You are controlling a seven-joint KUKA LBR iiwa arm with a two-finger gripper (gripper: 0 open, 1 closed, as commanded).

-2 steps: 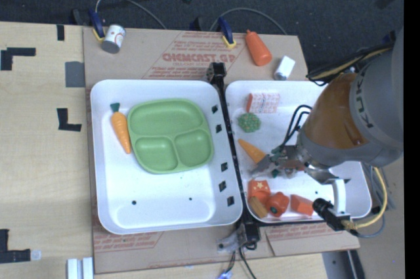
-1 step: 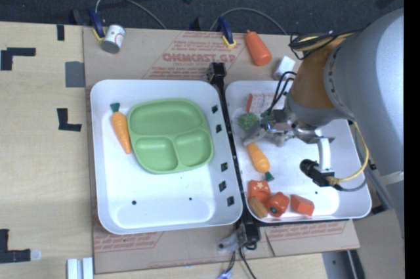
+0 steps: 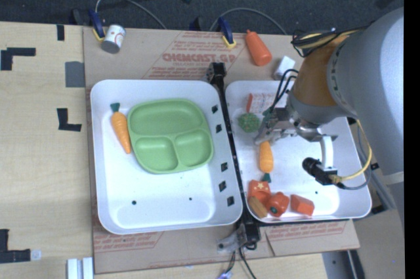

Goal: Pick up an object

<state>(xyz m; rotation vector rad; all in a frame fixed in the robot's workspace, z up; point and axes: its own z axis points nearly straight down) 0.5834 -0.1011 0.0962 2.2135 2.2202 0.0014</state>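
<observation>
My gripper (image 3: 268,134) hangs low in the right bin (image 3: 348,209), just above a small orange carrot-shaped piece (image 3: 265,157). A green leafy toy (image 3: 249,121) lies to the gripper's left, close beside it. The arm covers the fingers' stance. At the bin's front lies a cluster of red and orange toy foods (image 3: 275,201). In the left bin (image 3: 164,218) a green divided plate (image 3: 170,134) lies flat with an orange carrot (image 3: 121,129) beside it on the left.
A larger orange carrot (image 3: 258,48) lies on the cardboard behind the right bin. A small can (image 3: 113,37) sits at the back left. Black clips line the divider between the bins. The arm's grey body (image 3: 374,94) covers the right bin's far right.
</observation>
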